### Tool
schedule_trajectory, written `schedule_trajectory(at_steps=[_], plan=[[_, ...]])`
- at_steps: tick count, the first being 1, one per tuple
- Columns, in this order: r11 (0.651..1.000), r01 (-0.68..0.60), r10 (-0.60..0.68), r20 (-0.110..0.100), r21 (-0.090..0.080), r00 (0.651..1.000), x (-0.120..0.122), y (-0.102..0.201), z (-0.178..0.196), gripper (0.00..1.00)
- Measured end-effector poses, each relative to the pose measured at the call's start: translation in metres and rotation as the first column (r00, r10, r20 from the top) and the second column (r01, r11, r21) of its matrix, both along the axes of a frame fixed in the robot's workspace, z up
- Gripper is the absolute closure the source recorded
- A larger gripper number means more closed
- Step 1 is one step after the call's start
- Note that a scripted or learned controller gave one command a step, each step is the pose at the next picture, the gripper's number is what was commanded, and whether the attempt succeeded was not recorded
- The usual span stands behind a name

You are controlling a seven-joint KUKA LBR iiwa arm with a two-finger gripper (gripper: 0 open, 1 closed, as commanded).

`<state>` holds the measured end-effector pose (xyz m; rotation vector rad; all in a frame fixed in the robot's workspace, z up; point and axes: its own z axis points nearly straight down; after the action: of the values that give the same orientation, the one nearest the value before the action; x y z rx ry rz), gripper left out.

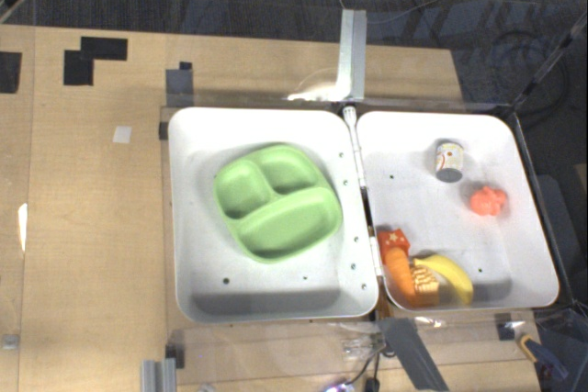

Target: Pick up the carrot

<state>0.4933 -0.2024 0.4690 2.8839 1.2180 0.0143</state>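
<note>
The carrot [400,271] is a short orange piece lying in the right bin [514,197], in its near left corner against the wall. It touches a yellow banana [448,276] on its right and a red and white item [393,240] just behind it. A yellow-orange ridged piece [424,282] lies between the carrot and the banana.
A green divided plate [276,200] sits in the left bin [193,225]. In the right bin a small white can [448,161] lies at the back and an orange-pink lumpy toy [489,201] sits near the right wall. A metal post [353,55] stands behind the bins.
</note>
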Motion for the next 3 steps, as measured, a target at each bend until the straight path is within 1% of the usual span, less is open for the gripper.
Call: schedule_trajectory(at_steps=[3], plan=[[1.000,-0.026,0.026,0.008,-0.006,1.000,0.005,0.004,0.033,1.00]])
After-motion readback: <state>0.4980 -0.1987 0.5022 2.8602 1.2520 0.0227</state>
